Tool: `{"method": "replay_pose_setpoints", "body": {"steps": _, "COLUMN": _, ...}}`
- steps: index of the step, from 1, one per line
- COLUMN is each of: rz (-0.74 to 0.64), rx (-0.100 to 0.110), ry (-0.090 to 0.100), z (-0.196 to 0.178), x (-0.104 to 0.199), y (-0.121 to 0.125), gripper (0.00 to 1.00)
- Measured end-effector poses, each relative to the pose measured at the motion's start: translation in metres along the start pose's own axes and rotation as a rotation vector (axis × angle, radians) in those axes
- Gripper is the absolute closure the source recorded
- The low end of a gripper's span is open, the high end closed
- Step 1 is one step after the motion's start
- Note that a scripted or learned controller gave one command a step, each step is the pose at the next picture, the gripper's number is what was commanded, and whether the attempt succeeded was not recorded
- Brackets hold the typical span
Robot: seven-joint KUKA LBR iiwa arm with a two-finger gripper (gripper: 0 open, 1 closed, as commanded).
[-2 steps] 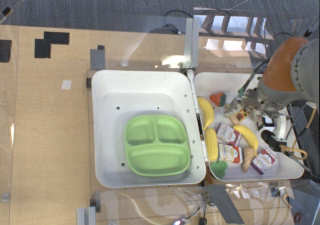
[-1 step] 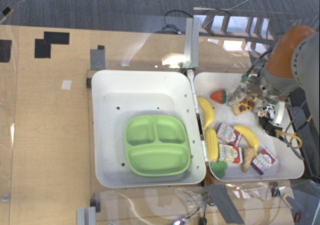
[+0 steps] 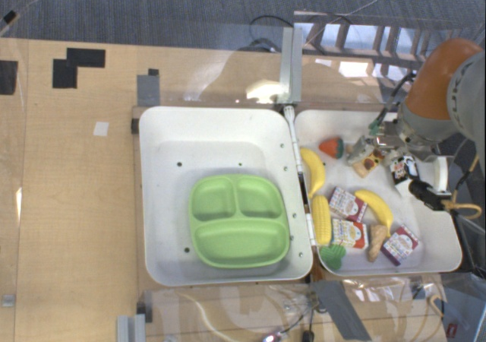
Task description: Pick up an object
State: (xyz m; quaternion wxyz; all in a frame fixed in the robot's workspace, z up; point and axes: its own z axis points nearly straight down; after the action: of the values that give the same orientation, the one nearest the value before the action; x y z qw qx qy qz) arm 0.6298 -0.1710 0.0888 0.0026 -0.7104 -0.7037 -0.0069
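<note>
The arm (image 3: 448,90) comes in from the right, and its grey and orange bulk covers the far right corner of the right bin (image 3: 456,253). The pincer (image 3: 377,144) hangs low over that bin's far part; its tips merge with the small things under them, so I cannot tell whether it is released or clenched, or whether it grips anything.

Nearest the camera, well on the near side of the pincer, lie a corn cob (image 3: 322,220) along the bin's left wall, two small printed cartons (image 3: 345,232), a purple packet (image 3: 399,245) and a banana (image 3: 377,208). Closer to the pincer, a second banana (image 3: 313,170) lies to its left. Just beside the tips sits a tan block (image 3: 367,165), too small to identify, and a red strawberry-like toy (image 3: 331,147) just left of them.

Further left, the left bin (image 3: 159,181) holds a green divided plate (image 3: 239,220).
</note>
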Motion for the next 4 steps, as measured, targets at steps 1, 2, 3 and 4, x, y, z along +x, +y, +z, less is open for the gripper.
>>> {"method": "replay_pose_setpoints", "body": {"steps": 1, "rz": -0.003, "rx": -0.01, "ry": -0.004, "z": -0.015, "x": 0.0, "y": 0.003, "gripper": 1.0}}
{"method": "replay_pose_setpoints", "body": {"steps": 2, "rz": -0.038, "rx": -0.003, "ry": -0.014, "z": -0.1, "x": 0.042, "y": 0.025, "gripper": 1.0}}
{"method": "replay_pose_setpoints", "body": {"steps": 3, "rz": -0.038, "rx": -0.002, "ry": -0.014, "z": -0.099, "x": 0.042, "y": 0.025, "gripper": 0.0}}
{"method": "replay_pose_setpoints", "body": {"steps": 4, "rz": -0.093, "rx": -0.002, "ry": -0.015, "z": -0.093, "x": 0.058, "y": 0.041, "gripper": 0.0}}
